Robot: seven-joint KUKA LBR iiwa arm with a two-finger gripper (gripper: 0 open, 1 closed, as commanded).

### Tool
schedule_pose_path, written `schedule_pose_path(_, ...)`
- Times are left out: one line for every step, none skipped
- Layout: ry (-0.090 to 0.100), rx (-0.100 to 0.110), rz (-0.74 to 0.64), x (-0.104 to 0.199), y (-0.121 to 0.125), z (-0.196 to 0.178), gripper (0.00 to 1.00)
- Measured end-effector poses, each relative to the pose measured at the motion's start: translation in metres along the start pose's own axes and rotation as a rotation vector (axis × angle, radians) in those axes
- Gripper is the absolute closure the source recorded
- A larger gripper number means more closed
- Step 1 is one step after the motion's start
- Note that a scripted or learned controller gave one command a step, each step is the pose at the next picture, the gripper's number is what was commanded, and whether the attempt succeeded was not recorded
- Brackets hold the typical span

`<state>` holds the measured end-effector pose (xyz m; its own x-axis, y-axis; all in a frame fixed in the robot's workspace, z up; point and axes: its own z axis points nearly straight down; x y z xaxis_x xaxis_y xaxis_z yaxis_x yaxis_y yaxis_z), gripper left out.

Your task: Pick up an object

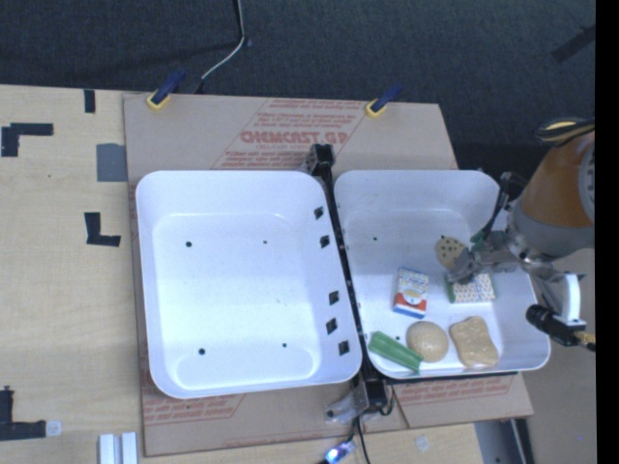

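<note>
Overhead, the single camera view shows a wooden tabletop [58,288] carrying a cardboard sheet [290,133], on which two shallow white bins sit side by side, touching along a black central joint.

1. Left bin [232,356]: bare white floor with a few small dark dots.

2. Right bin [387,201]: holds all of the loose objects, grouped in its near right part.
- A small white carton [411,292] with a blue and red lower edge lies near the middle of the bin.
- A green oblong piece [395,351] lies tilted at the near left, at the bin's front wall.
- A round tan object [427,341] lies just right of the green piece.
- A tan, bread-like slab [474,342] lies just right of the round object.
- A round speckled disc [447,250] lies farther back, above and right of the carton.
- A flat pad with a fine dotted pattern [476,289] lies right of the carton and above the slab.

3. Arm: the grey arm, with its orange band [559,187], enters from the right edge over the right bin's far right wall. The end effector [466,271] is low over the bin, between the speckled disc and the dotted pad, and partly overlaps the pad's upper left corner. Whether it is open, closed or gripping an object cannot be determined at this resolution.

4. Surroundings: two yellow and blue clamps [166,88] sit at the cardboard's far edge, and a cable [232,37] crosses the dark floor beyond it.
</note>
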<state>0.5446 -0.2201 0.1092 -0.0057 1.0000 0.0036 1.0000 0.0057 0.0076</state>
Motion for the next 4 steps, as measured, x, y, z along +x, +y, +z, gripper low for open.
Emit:
schedule_pose_path(0.000, 0.000, -0.001, 0.000, 0.000, -0.010, 1.00)
schedule_pose_path(0.000, 0.001, -0.001, 0.001, 0.000, -0.019, 1.00)
schedule_pose_path(0.000, 0.003, -0.002, 0.002, 0.000, -0.028, 1.00)
schedule_pose_path(0.000, 0.003, -0.003, 0.002, 0.000, -0.037, 1.00)
